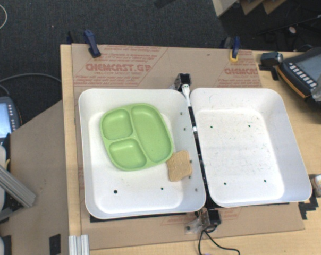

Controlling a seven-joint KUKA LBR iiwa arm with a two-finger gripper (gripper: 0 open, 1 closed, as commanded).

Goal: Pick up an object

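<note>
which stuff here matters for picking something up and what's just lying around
For the job:
- green divided plate in the left bin
- tan sponge-like piece touching the plate's corner

Lying about:
- right bin
- blue clamp
- handheld controller

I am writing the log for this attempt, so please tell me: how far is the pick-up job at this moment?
Nothing looks done yet. The green divided plate lies flat in the left bin, and the tan sponge-like piece rests beside the plate's lower right edge, seemingly touching it. Nothing is in hand: both things sit on the bin floor. The right bin carries only dark specks. The whole pick is left: reach in, close on one thing, lift it.
</note>
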